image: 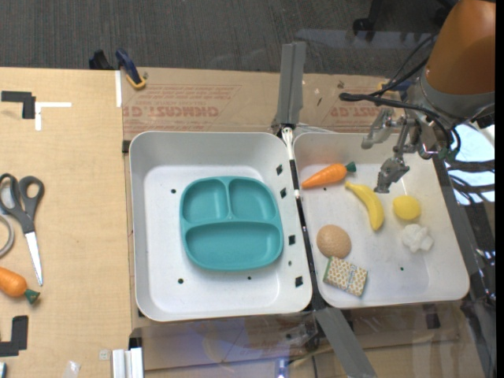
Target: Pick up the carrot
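Note:
An orange carrot [324, 175] with a green stem end lies in the right bin [441, 290], near its far left corner, pointing left. My gripper [378, 162] hangs over the far part of the same bin, to the right of the carrot and apart from it. Its two fingers [387, 177] stand open with nothing between them. A second carrot [12, 283] lies outside the bins on the wooden bench at the far left.
The right bin also holds a banana [368, 205], a yellow lemon [406, 208], a white lumpy piece [417, 238], a brown egg-shaped thing [334, 241] and a patterned packet [346, 276]. A teal divided plate [231, 222] lies in the left bin [150, 290]. Scissors [24, 211] lie on the bench.

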{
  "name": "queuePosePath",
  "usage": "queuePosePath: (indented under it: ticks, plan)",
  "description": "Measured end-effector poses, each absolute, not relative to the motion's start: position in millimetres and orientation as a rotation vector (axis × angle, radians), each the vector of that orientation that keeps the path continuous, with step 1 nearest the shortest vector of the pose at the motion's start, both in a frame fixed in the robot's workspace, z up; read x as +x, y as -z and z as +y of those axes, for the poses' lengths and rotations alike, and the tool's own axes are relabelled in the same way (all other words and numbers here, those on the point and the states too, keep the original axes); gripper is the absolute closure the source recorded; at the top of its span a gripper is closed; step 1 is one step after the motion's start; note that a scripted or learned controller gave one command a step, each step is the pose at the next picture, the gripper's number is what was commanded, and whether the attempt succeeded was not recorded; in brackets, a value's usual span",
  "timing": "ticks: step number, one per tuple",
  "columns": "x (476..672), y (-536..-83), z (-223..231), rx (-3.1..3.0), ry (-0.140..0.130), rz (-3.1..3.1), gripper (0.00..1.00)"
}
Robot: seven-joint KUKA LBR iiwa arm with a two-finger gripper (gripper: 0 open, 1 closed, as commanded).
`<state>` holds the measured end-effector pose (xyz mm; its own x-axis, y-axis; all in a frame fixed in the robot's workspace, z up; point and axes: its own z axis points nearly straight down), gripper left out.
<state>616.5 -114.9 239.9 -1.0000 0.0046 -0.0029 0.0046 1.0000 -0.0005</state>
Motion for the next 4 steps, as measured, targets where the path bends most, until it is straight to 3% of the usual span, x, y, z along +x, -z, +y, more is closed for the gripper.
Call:
queuePosePath:
  ticks: [1,2,3,4]
  plan:
    - [631.9,-193,-69,0.022,-0.001,3.138,0.0]
    - [658.9,-94,-98,0.022,0.001,3.136,0.0]
    - [641.2,-93,-104,0.427,0.0,3.109,0.0]
    - [644.1,-93,-98,0.837,0.0,3.023,0.0]
